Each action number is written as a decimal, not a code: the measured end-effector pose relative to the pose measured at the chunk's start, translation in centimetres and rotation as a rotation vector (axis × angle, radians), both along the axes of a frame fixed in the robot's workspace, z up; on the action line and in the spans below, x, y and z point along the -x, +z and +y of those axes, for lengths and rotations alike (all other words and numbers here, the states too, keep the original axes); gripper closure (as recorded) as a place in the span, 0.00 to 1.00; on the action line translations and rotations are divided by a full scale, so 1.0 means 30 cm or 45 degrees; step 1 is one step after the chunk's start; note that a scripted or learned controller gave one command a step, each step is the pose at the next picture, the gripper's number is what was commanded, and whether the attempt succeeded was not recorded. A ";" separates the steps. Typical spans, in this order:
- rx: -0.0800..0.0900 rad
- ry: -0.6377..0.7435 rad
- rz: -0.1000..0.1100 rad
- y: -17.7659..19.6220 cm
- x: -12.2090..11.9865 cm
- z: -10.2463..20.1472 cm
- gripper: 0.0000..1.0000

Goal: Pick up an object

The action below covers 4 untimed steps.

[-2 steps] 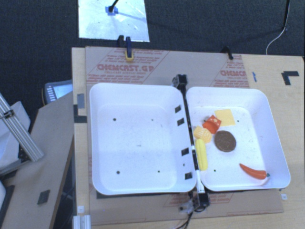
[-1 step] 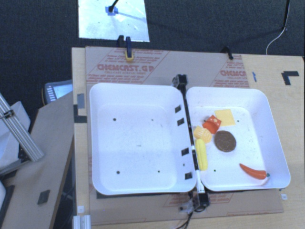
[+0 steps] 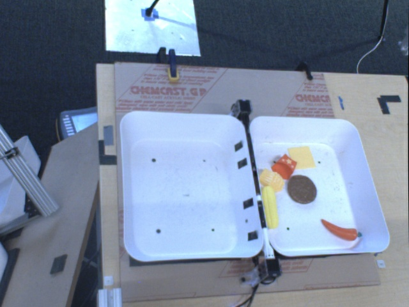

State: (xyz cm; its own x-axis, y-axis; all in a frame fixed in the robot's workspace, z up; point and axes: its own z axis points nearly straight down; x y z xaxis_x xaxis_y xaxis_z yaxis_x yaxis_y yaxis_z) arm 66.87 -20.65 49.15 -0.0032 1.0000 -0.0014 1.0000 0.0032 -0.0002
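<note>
The right bin (image 3: 358, 147) holds several toy food pieces. A pale yellow flat square (image 3: 301, 157) lies toward its back. Just left of it sits a small red piece (image 3: 284, 166). A brown round disc (image 3: 301, 189) lies near the middle. A yellow corn cob (image 3: 271, 206) rests along the bin's left wall, with a small yellow-orange chunk (image 3: 271, 179) at its upper end. A red chili pepper (image 3: 340, 230) lies near the front right corner.
The left bin (image 3: 134, 130) stands beside the right one, joined by a black clipped divider (image 3: 246, 165). Both rest on a cardboard sheet (image 3: 211, 87) on the wooden bench. A metal plate (image 3: 151, 18) lies at the back, and a yellow clamp (image 3: 172, 69) sits at the bench's far edge.
</note>
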 end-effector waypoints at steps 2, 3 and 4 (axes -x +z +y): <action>0.000 -0.001 -0.004 0.146 0.047 0.002 1.00; 0.002 0.002 -0.006 0.147 0.020 0.002 1.00; 0.000 -0.001 -0.004 0.146 0.033 0.001 1.00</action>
State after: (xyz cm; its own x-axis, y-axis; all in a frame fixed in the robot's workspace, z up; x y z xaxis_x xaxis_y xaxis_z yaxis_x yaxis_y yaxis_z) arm 65.89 -20.61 53.52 -0.0023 1.0000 -0.0017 1.0000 0.0023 0.0029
